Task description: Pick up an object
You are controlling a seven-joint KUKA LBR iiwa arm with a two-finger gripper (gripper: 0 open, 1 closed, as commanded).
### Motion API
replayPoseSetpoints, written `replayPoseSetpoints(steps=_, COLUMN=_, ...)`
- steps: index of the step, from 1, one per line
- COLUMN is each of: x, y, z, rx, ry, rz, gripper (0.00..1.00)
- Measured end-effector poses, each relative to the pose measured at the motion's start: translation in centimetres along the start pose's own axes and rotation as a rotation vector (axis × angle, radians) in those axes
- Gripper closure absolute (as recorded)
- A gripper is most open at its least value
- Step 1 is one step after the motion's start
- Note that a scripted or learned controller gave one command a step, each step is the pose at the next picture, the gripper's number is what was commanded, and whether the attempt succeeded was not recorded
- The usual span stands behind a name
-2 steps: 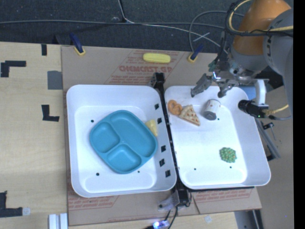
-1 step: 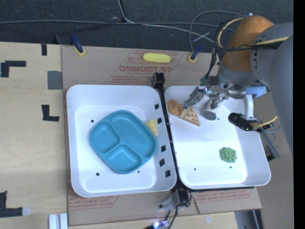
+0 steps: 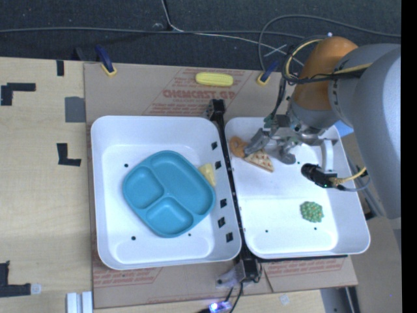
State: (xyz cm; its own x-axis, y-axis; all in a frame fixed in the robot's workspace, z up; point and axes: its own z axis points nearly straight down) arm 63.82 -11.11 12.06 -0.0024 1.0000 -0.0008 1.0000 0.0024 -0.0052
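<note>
Hovering hand (image 3: 264, 147) over pizza slice (image 3: 259, 160), near right bin (image 3: 352, 240) back-left edge

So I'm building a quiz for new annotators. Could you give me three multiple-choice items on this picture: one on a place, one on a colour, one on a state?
1. Where does the divided tray lie?
A. In the left bin
B. In the right bin
C. On the cardboard outside the bins

2. What colour is the small knobbly ball in the right bin?
A. Red
B. Green
C. Blue

3. How does the pizza slice stand to the gripper?
A. Lifted high above the bin
B. Resting on the bin floor just below the gripper
C. Lying on the tray

Key: 1 A, the blue tray fills much of the left bin. 2 B, the ball is green. 3 B, the slice lies flat on the white floor under the gripper.
</note>
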Motion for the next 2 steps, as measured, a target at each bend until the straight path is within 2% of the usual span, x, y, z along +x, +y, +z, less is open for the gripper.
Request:
replayPoseSetpoints(steps=1, x=0.1, y=0.0, z=3.7, rx=-0.004, ry=-0.001, rz=0.000, gripper=0.00)
replayPoseSetpoints(steps=2, x=0.1, y=0.1, z=2.6, rx=-0.005, ry=-0.001, rz=-0.001, gripper=1.00)
